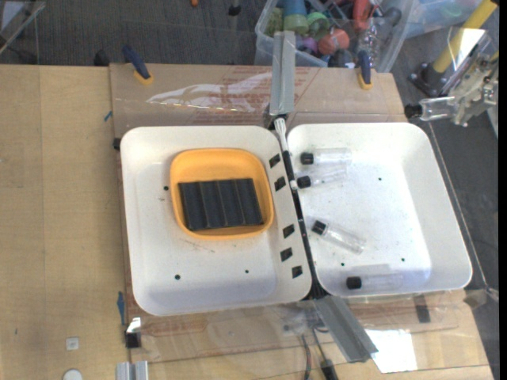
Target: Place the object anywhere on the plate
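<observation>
Camera view, claw state cannot be told, black ridged object [220,203] lying on orange plate [221,161].

No legible text, label, brand, number or sign is found on any surface; nothing at any clock position reads.

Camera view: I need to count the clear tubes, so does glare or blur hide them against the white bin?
Camera view: lighting is even and soft, shadows faint; the right bin is bright, so the clear tubes nearly vanish, only their black caps reading sharply; the yellow plate and its dark ridged block stand out crisply; slight overall softness.
</observation>
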Motion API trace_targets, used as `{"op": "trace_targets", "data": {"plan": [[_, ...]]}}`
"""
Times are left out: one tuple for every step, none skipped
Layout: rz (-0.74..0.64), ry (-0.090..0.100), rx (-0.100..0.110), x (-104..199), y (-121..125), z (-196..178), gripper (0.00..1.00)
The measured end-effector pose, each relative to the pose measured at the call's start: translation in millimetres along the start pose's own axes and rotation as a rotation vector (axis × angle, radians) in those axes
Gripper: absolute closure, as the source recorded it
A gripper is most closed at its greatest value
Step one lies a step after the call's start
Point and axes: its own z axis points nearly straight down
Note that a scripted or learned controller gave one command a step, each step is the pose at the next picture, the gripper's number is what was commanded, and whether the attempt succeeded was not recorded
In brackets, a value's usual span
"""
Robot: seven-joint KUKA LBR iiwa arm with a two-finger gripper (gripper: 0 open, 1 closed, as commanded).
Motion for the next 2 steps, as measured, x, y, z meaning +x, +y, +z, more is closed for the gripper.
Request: {"op": "trace_targets", "data": {"plan": [[-0.175, -0.001, 0.0, -10.6, -6.0, -66.2, 1.0], [-0.504, -0.002, -0.001, -19.3, -8.4, -65.6, 1.0]]}}
